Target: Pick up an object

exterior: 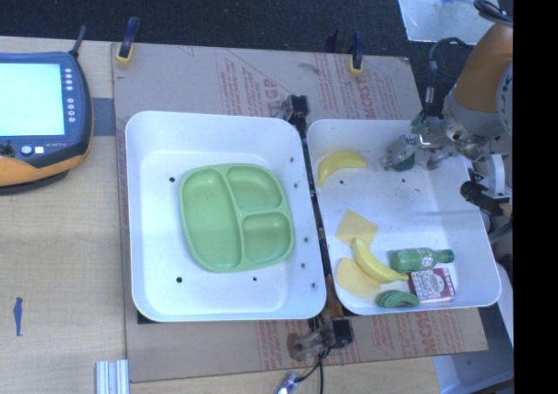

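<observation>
The right white bin (453,209) holds several small items. A yellow curved piece (340,162) lies near its far left corner. A pale yellow slice (356,227), a banana (375,264) and a yellow round slice (352,280) sit at the front, beside a green bottle (420,259), a red-and-white carton (433,283) and a small green piece (397,299). My gripper (403,157) hangs low over the bin's far part, to the right of the yellow curved piece and apart from it. Nothing shows in its grasp.
The left white bin (153,148) bears a green divided plate (237,215). A teach pendant (39,118) rests on the bench at far left. Clamps (128,39) (356,52) grip the board's far edge. The grey and orange arm (479,78) comes in over the right bin's far right corner.
</observation>
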Motion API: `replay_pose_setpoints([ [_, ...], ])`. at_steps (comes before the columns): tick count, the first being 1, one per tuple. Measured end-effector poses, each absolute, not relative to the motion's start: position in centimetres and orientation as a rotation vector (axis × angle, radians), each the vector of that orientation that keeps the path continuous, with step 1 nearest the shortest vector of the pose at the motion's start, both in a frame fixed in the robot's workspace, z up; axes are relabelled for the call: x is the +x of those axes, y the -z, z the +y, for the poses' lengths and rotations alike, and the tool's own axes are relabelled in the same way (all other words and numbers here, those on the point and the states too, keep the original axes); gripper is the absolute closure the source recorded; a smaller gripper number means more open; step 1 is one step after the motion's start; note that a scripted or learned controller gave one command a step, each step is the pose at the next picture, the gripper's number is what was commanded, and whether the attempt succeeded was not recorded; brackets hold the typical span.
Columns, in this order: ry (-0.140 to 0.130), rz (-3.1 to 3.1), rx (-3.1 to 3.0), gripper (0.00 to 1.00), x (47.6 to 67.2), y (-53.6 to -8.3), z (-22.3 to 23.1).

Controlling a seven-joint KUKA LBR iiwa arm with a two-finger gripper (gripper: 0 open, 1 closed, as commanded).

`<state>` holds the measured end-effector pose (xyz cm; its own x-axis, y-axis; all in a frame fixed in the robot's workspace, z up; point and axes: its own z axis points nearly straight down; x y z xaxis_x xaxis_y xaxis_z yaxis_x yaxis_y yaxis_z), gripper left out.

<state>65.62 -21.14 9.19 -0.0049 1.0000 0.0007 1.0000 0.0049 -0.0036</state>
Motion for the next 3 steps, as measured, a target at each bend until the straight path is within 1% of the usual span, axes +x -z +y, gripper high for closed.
replay_pose_setpoints([
  [2, -0.003, -2.225, -2.213, 0.0, 65.6, -9.2, -21.1],
  [3, -0.004, -2.227, -2.211, 1.0, 65.6, -10.3, -21.2],
])
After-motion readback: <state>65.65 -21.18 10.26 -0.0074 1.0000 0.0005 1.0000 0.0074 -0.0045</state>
